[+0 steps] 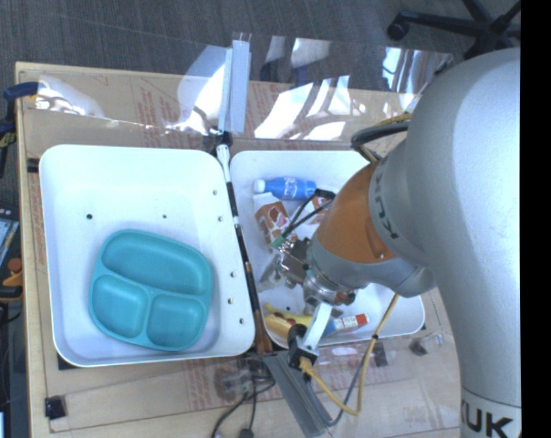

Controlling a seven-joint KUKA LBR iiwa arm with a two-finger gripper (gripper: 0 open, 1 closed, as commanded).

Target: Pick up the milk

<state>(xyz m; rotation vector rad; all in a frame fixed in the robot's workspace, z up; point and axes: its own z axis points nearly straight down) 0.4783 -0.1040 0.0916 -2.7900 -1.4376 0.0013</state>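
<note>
The big grey arm with its orange band crowds the right white bin, its gripper low near the divider; whether the claw is spread, I cannot tell. A brown-and-white milk carton lies just above it, beside a blue plastic bottle near the far wall. The left white bin holds a teal divided tray, open floor around it.

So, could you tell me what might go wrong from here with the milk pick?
The arm hides much of the right bin, so the target may be misjudged. The brown carton, likely the milk, lies against the blue bottle and other items, so the gripper might catch a neighbour or nudge the carton aside.
</note>
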